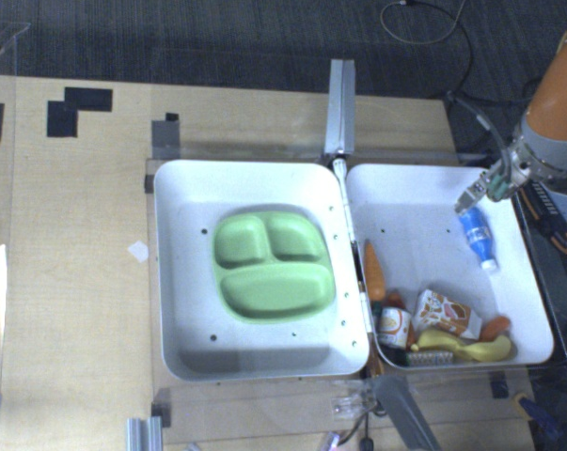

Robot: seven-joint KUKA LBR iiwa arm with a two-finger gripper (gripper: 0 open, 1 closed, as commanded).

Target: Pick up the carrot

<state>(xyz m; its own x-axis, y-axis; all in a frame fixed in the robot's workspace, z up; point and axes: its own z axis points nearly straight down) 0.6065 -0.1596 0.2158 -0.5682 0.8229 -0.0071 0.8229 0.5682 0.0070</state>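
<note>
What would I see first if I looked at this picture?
Probably the big green tray with three sections, lying in the middle of the left white bin. Next, the pile along the right bin's near edge: a yellow banana, a snack packet and the orange carrot against the wall between the bins. The gripper hangs over that bin's far right corner, above a blue bottle.

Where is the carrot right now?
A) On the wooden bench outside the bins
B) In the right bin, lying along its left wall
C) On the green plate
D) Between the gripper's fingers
B: the carrot lies in the right bin against its left wall, beside the divider, well apart from the gripper, which is over the blue bottle by the bin's far right side.
</note>
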